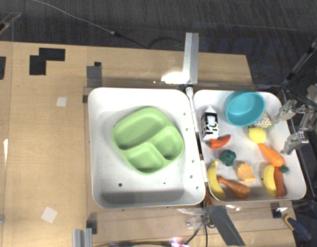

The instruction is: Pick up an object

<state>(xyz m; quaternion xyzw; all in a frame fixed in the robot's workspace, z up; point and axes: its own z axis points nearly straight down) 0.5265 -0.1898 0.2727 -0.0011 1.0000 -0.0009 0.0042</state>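
Table (40, 153) bearing 2 white bins. Left bin (101, 189): 1 green divided plate (148, 139), tilted, with bare floor around it, widest along the near wall. Right bin (297, 189): crowded with a blue bowl (244, 108) at the far wall, carrot (270, 154), yellow lemon (257, 135), 2 bananas (215, 181), and a black-and-white carton (210, 124) beside the divider. Tool (293, 127) at the right rim, fingers apart, clamping nothing.
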